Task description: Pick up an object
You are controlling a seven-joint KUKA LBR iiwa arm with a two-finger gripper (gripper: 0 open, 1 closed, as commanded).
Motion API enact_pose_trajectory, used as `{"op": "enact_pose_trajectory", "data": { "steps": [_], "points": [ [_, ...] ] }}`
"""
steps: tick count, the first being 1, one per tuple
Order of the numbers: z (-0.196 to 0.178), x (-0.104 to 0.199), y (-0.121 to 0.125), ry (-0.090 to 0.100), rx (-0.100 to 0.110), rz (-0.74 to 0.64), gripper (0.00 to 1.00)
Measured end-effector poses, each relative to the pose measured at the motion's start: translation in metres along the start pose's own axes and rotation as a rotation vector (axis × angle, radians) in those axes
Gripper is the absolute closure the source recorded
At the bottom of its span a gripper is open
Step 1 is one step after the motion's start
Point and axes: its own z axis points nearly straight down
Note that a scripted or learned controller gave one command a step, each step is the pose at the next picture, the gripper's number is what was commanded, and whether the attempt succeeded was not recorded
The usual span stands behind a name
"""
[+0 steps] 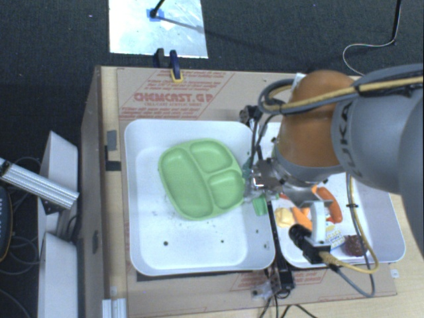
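**A:** So what's the claw (pixel 255 185) doing?

**B:** Can't tell, the wrist hides it. It sits at the right rim of the green divided plate (pixel 201 177) in the left bin (pixel 192 250). Toy food (pixel 328 204) is in the right bin (pixel 391 237).

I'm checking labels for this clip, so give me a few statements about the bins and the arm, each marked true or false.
1. A green divided plate lies in the left bin. True.
2. The plate has a single undivided well. False: it has three compartments.
3. The arm hangs over the seam between the two bins. True.
4. The right bin holds only a blue cup. False: small food-like items lie there, among them an orange sausage-shaped piece and a dark brown lump.
5. The plate stands upright against the bin wall. False: it lies flat on the bin floor.
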Motion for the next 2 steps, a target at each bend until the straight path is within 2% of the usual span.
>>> {"op": "enact_pose_trajectory", "data": {
  "steps": [1,2],
  "points": [
    [0.013,-0.035,0.0,0.0,0.0,0.0,1.0],
    [0.005,0.063,0.0,0.002,0.001,-0.002,1.0]
  ]
}}
